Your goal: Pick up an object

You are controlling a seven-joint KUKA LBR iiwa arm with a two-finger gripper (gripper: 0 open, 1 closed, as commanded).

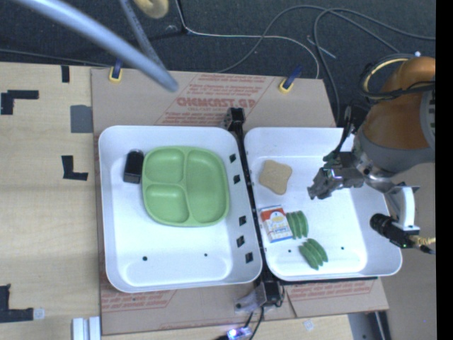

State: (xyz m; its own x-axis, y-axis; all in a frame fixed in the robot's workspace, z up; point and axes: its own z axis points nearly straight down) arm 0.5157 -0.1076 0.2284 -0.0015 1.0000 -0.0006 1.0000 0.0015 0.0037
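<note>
1. We see the dark two-finger gripper [320,188] hovering over the right white bin [354,257], toward its right edge; honestly can't tell its opening.
2. Tan bread-shaped piece [275,176] lies near that bin's left edge, apart from the gripper.

A wooden desk [42,211] carries a printed cardboard sheet [212,94], with two shallow white bins [113,246] [368,261] side by side on it.

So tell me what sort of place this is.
Probably a robotics lab's test bench: two shallow white bins clipped together on printed cardboard, toy food like the tan bread slice, and loose cables on dark flooring.
</note>
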